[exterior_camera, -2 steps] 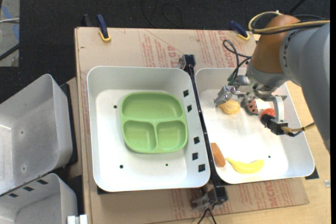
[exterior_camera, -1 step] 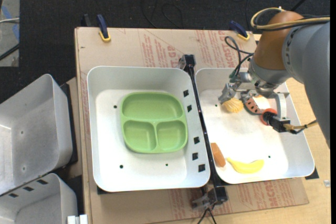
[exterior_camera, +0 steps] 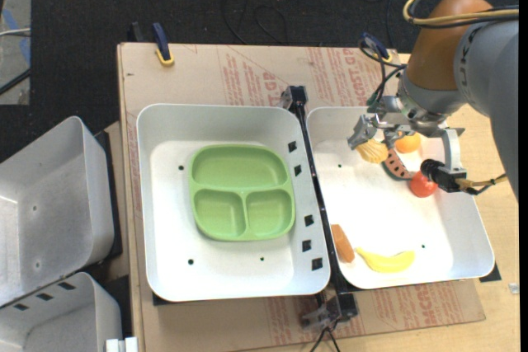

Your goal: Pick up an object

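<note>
At far left, two white tubs (exterior_camera: 45,202) stand off the bench, one behind the other. The bench board (exterior_camera: 223,66) carries two shallow white bins side by side, with a blue-and-yellow clamp (exterior_camera: 163,45) at its rear left edge. The left bin (exterior_camera: 165,260) holds a green tray (exterior_camera: 243,192) with three compartments, lying flat near the bin's centre. A black divider (exterior_camera: 307,177) runs between the two bins. The right bin (exterior_camera: 462,251) holds several small items. A carrot (exterior_camera: 342,243) lies near the front left corner, and a banana (exterior_camera: 385,260) lies just beside it, to its right, along the front wall. Toward the rear of this bin, a pale yellow piece (exterior_camera: 373,151) sits directly under the gripper (exterior_camera: 375,130), with a brown curved piece (exterior_camera: 395,166) just beside it. An orange piece (exterior_camera: 407,144) lies close behind these, and a red ball (exterior_camera: 423,185) rests further right, touching a black fitting on the arm's cabling. The arm (exterior_camera: 487,62) reaches in from the right, its orange band (exterior_camera: 437,37) above the wrist, and the gripper hangs low over the rear left part of the right bin. Whether its fingers are apart or together cannot be determined, and no item is visibly clamped between them.
</note>
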{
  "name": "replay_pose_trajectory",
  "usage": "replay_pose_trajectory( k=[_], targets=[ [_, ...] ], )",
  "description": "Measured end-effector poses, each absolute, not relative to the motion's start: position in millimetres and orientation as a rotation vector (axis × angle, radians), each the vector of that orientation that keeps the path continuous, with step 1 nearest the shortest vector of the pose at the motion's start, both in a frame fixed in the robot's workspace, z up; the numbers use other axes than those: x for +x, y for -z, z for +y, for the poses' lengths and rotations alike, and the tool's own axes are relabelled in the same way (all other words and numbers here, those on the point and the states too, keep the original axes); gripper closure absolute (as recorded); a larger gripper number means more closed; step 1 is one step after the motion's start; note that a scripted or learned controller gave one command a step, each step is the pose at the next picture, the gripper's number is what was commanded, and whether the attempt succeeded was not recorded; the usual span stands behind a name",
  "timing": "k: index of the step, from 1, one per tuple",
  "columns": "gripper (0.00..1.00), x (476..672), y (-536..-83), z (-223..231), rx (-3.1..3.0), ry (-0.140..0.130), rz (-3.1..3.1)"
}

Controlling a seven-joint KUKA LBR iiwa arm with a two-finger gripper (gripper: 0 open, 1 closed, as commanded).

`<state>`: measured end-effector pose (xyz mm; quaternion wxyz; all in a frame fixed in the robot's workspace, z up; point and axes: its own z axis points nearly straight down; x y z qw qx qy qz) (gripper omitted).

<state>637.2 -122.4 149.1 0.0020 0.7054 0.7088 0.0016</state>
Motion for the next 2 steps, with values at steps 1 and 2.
replay_pose_trajectory(
  k=[1, 2],
  targets=[
    [1.0, 631.2, -209.7, -120.2, 2.213, -0.005, 2.223],
    [1.0, 631.9, -253.7, -120.0, 2.214, -0.003, 2.224]
  ],
)
